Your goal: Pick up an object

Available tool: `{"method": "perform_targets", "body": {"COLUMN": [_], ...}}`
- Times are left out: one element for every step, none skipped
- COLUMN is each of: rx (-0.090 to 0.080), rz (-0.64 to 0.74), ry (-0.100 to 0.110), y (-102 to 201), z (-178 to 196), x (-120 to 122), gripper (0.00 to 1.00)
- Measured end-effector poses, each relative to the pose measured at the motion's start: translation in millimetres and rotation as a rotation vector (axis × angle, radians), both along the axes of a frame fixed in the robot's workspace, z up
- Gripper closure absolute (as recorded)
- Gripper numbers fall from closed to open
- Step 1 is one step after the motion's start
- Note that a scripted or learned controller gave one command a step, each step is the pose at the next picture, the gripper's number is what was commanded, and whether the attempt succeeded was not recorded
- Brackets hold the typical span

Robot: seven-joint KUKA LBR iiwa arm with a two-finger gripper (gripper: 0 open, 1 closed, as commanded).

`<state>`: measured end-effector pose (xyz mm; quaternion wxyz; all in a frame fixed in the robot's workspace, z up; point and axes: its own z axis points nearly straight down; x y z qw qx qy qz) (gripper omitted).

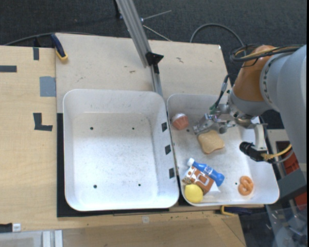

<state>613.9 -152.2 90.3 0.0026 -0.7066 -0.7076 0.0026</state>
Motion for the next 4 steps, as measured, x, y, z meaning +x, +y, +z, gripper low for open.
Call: {"method": "perform_targets", "body": {"rx": [0.0,-0.001,-0.001,-0.001], "rz": [0.002,0.0,0.0,0.0], "ry": [-0.004,-0.01,-0.011,-0.01], "y": [0.5,-3.0,-10.6,-10.0], "z": [13.5,57.4,104.0,144.4], "x": [1.6,6.2,7.3,8.2], "gripper": [1.0,1.0,1.0,1.0]}}
